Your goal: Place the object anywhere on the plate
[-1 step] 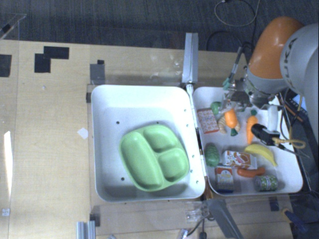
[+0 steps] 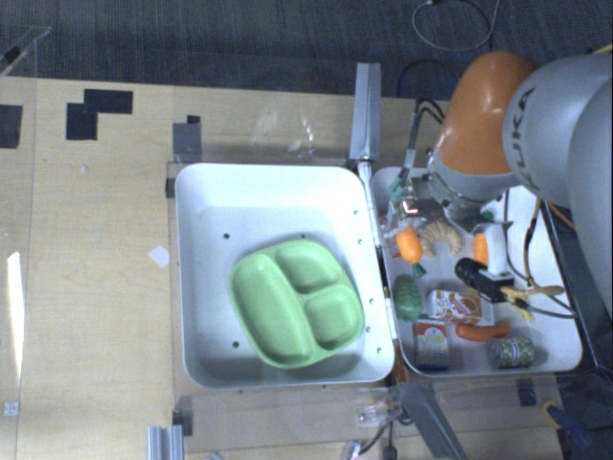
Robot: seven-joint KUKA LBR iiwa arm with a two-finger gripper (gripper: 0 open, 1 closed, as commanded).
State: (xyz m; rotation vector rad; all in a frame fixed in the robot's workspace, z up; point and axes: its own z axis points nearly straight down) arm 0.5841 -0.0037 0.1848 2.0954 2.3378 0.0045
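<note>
A green plate (image 2: 295, 301) with three compartments lies in the left white bin (image 2: 206, 257), with nothing on it. My gripper (image 2: 422, 220) hangs low over the far left part of the right bin (image 2: 565, 353), under the orange wrist band. Just below it lie a small orange fruit (image 2: 409, 246) and a beige bread-like piece (image 2: 443, 236). The arm covers much of the far end of that bin.
The right bin also holds a green vegetable (image 2: 408, 298), a second orange piece (image 2: 481, 248), a printed packet (image 2: 454, 306), a red sausage (image 2: 482, 332), a small box (image 2: 431, 344) and a green can (image 2: 512, 353). A metal divider (image 2: 365, 113) stands between the bins.
</note>
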